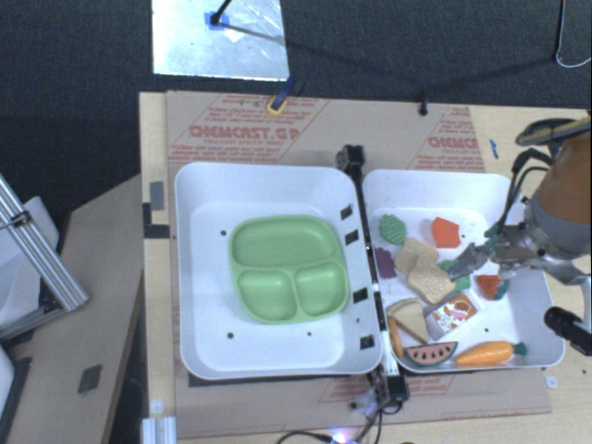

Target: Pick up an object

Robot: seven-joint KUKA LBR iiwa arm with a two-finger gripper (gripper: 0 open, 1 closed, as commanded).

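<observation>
**Claw low over crowded right bin**

Cardboard-topped tabletop (pixel 240 132) with two white bins; green divided plate (pixel 285 268) in left bin (pixel 199 340). Toy food heaped in right bin (pixel 435 188): bread slices (pixel 424 268), carrot (pixel 483 352), watermelon wedge (pixel 427 353). Claw (pixel 472 259) beside bread, spread impossible to tell. Nothing visibly lifted; picking seemingly yet to finish

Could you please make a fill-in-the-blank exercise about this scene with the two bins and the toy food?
1. The green plate lies in the ____ bin.
2. The plate has ____ compartments.
3. The carrot lies beside the ____ slice near the right bin's front edge.
4. The arm reaches over the ____ bin.

Missing words: left; three; watermelon; right
</observation>
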